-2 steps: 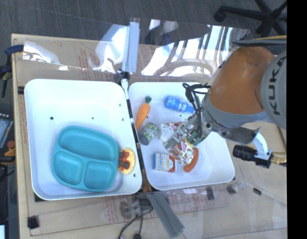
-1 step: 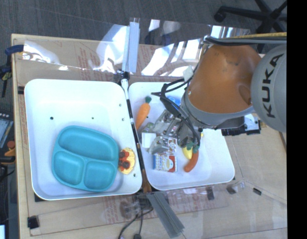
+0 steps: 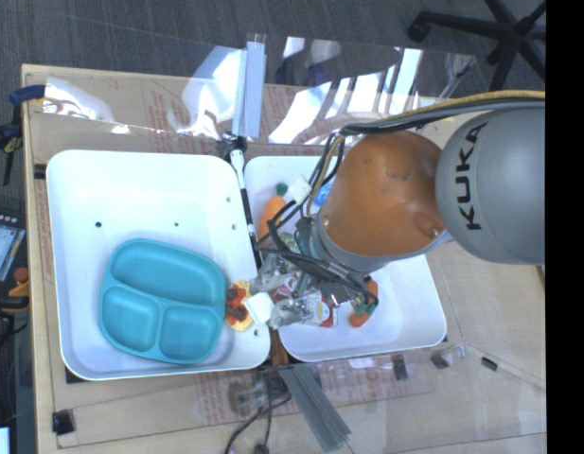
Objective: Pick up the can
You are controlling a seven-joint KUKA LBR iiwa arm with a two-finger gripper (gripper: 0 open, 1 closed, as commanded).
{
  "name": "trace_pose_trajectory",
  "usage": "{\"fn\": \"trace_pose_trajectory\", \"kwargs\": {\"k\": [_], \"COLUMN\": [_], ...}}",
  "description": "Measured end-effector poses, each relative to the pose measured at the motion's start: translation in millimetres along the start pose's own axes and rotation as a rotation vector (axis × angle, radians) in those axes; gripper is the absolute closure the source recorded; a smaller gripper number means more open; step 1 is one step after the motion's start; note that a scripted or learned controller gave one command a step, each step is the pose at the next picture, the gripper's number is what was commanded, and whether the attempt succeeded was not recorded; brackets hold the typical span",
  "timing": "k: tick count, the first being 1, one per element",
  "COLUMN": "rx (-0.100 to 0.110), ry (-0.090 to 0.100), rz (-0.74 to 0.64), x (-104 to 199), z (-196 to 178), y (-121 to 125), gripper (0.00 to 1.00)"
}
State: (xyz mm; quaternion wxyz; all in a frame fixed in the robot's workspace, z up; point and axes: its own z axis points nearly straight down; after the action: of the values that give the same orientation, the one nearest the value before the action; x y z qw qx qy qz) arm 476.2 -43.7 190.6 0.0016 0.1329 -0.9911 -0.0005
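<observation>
My gripper [image 3: 275, 287] is down in the right bin [image 3: 419, 324], close to its left wall and front edge, under the big orange wrist band [image 3: 381, 197]. Right beneath it lies a crumpled, silvery thing with red and white print [image 3: 306, 310], which looks like the can. The arm and cables cover much of it. I cannot make out whether anything sits between the gripper's tips.
A blue three-compartment tray [image 3: 164, 301] lies in the left bin [image 3: 102, 183]. An orange carrot-like piece [image 3: 273, 211] rests by the right bin's left wall. Small red and orange toys sit at the dividing rim [image 3: 238, 303] and near the front of the right bin [image 3: 362, 316].
</observation>
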Motion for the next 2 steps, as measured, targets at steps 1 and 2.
{"fn": "trace_pose_trajectory", "kwargs": {"k": [1, 2], "rx": [0.002, 0.002], "ry": [-0.004, -0.004], "rz": [-0.158, -0.158], "x": [-13.3, -13.4], "z": [-8.5, -8.5], "y": [-55.5, -55.5], "gripper": [1.0, 0.0]}}
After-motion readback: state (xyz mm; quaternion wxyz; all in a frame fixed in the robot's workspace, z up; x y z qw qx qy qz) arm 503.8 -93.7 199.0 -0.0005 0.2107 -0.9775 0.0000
